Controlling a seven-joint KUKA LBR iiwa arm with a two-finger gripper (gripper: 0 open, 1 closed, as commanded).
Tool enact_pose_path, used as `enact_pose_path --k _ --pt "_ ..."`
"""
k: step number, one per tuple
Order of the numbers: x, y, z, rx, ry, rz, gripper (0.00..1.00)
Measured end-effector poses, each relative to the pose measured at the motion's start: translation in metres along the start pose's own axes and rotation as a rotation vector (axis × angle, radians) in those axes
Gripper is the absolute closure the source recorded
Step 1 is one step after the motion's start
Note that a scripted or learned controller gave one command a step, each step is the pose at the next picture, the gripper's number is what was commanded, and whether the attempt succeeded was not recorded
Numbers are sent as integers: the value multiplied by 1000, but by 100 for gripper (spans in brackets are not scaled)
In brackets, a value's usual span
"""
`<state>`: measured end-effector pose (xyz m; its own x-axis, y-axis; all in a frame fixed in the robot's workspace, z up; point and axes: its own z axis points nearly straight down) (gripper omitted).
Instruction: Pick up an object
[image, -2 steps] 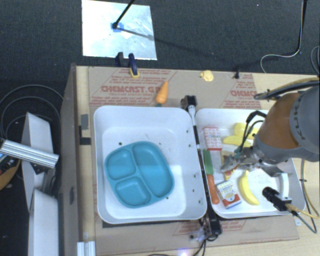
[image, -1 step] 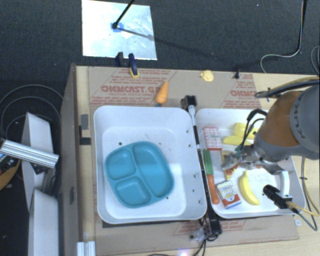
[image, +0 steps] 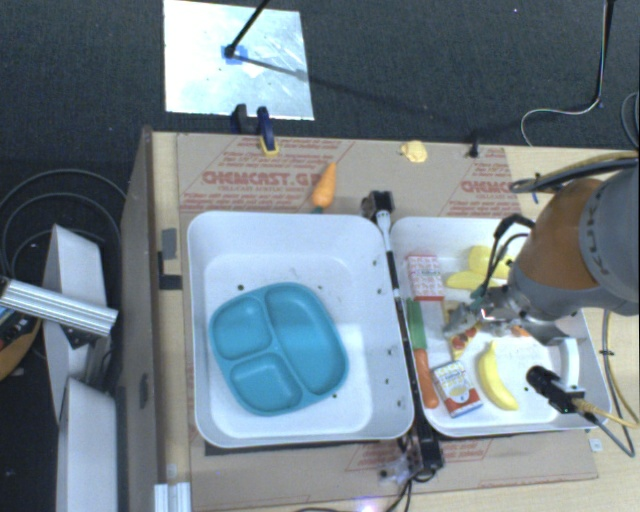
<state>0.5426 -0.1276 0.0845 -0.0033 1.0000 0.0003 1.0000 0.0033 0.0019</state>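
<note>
While my gripper hangs low in the right bin, grip state I cannot tell, the banana lies just at its five o'clock, long axis running eleven to five.

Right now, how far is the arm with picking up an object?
Done: the arm has reached into the right bin, and its pincer sits low among the items. In hand: nothing visibly; whether it grips anything cannot be told. Left: the grasp and lift. The banana and small carton lie in the bin.
</note>
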Motion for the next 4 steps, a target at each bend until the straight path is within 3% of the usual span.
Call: enact_pose_path --k 1,2,3,4 --pt "8 -18 1 4 0 4 0" --pt "-2 62 -1 -6 -3 -3 0" --pt "-34 121 4 41 17 3 0" --pt "-39 117 -5 45 5 3 100"
